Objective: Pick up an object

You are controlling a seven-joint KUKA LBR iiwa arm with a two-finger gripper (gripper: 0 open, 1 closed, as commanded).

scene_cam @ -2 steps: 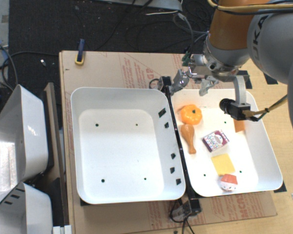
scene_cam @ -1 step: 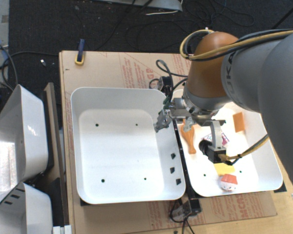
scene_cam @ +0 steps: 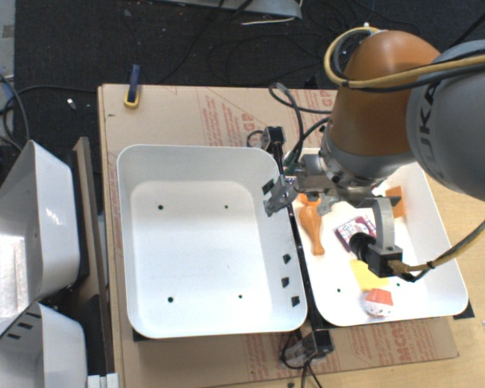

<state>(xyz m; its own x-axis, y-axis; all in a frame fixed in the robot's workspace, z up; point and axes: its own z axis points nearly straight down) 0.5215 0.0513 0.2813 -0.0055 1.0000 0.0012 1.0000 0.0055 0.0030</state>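
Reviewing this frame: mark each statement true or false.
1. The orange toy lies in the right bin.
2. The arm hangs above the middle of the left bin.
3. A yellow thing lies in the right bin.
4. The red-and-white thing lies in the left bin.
1. True. The orange toy lies in the right bin, near its left wall.
2. False. The arm hangs above the right bin, not the left bin.
3. True. The yellow thing lies towards the front of the right bin.
4. False. The red-and-white thing lies in the right bin, by its front rim.
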